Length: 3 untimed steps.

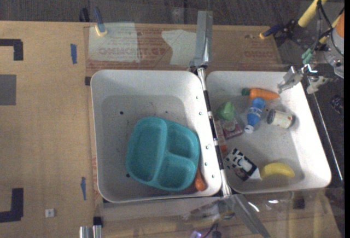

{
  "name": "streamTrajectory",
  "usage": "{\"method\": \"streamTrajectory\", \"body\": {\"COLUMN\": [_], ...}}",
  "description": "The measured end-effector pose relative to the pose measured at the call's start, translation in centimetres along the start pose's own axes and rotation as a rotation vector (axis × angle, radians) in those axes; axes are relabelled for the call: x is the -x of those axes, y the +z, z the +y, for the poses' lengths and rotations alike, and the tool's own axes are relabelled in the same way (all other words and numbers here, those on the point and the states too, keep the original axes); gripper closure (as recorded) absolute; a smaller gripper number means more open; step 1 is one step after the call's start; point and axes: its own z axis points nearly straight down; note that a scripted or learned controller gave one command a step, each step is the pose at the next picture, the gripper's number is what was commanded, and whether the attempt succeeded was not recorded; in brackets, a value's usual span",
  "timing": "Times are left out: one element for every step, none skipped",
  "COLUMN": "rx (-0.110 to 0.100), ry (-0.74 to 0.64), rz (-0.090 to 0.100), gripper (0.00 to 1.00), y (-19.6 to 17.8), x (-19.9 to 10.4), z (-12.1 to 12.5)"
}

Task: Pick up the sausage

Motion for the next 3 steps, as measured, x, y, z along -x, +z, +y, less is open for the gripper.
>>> {"method": "streamTrajectory", "body": {"rx": [0.002,0.005,0.006], "ry": [0.028,-0.022,-0.132], "rz": [0.0,-0.002,-0.003], "gripper": [0.0,0.0,0.0], "y": [17.3,18.2,18.1], "x": [1.0,1.8,2.3], "z": [-5.1,2.1,-4.9]}}
